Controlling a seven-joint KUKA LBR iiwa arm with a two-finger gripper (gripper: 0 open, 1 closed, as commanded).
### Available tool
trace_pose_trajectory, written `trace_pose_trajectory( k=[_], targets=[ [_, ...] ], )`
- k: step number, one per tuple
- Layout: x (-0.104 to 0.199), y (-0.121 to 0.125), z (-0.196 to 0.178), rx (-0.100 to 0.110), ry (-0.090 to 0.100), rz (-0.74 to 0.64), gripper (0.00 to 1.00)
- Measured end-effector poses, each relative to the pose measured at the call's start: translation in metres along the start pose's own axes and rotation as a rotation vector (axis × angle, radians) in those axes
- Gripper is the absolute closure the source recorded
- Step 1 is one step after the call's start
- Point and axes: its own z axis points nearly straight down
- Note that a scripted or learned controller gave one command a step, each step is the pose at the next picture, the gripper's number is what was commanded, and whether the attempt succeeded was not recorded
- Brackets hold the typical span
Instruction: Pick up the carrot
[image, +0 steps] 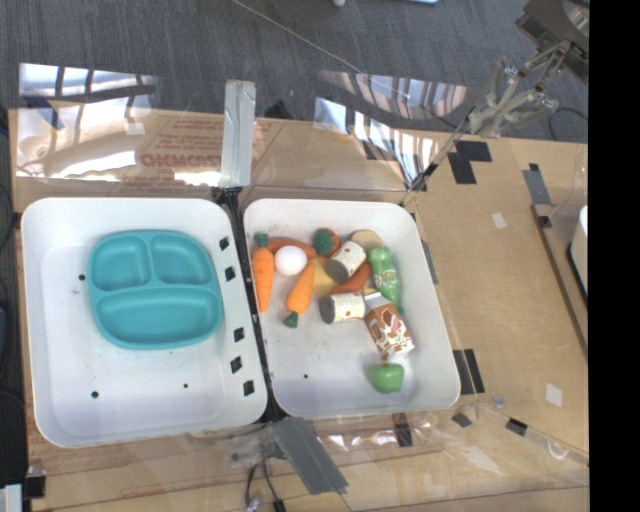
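An orange carrot (263, 277) with a green top lies lengthwise along the left wall of the right bin (425, 395), beside a white egg (291, 261). A second, smaller carrot (300, 292) lies nearby, tilted.

cam: single fixed overhead, angled down | distance: mid, both bins fully in frame | left bin (45, 330) left-centre, right bin (330, 385) centre | bench (500, 280) runs to right side | dark floor (150, 35) along top of frame
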Motion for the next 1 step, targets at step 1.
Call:
trace_pose_trajectory(
  k=[1],
  targets=[
    [-0.0003, 0.0002, -0.0002, 0.000, -0.001, -0.110, 1.00]
  ],
)
